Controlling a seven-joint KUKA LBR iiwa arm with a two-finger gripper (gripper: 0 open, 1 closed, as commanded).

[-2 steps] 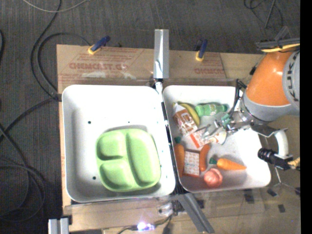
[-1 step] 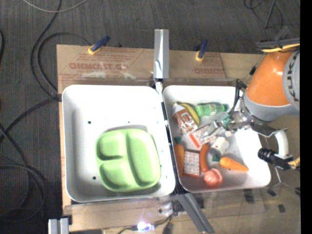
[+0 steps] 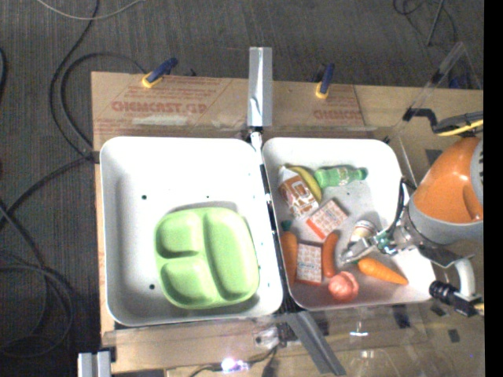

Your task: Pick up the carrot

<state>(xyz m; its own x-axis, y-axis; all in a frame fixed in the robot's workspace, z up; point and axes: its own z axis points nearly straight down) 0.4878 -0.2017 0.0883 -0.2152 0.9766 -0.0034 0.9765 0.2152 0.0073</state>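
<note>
Carrot (image 3: 383, 271) lies in right bin's (image 3: 391, 154) near corner, just beside gripper (image 3: 355, 247), whose state I can't tell, w/ red ball (image 3: 343, 286) & packets (image 3: 325, 218) crowding beyond — risk: fingers nudge it or grab a neighbor.

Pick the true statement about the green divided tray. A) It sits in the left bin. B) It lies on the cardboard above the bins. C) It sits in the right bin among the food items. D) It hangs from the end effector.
A: the green divided tray rests on the floor of the left bin, while the carrot and the other food items lie in the right bin.
</note>
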